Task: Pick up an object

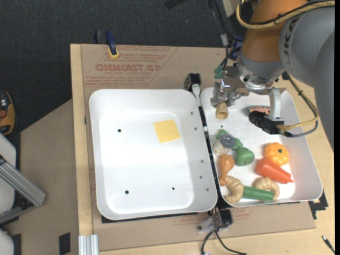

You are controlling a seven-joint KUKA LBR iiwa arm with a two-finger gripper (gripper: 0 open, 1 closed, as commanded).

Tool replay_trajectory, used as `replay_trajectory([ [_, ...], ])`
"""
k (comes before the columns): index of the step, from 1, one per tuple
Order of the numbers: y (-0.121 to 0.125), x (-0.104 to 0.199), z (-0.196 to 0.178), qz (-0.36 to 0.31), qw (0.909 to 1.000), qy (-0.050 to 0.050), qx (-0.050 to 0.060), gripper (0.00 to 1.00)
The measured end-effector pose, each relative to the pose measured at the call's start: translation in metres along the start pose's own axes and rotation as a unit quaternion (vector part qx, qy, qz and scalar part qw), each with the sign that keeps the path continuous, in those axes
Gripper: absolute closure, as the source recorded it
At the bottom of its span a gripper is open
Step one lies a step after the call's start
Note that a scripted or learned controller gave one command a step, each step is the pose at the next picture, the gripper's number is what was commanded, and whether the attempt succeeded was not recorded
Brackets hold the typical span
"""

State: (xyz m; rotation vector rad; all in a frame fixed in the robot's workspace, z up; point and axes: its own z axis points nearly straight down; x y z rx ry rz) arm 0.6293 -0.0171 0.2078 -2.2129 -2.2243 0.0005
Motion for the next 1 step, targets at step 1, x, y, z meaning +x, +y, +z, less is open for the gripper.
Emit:
replay_trajectory([
  [1,0.0391,0.0483,0.0109,0.000,1.0000,-0.001,-0.004,1.00],
])
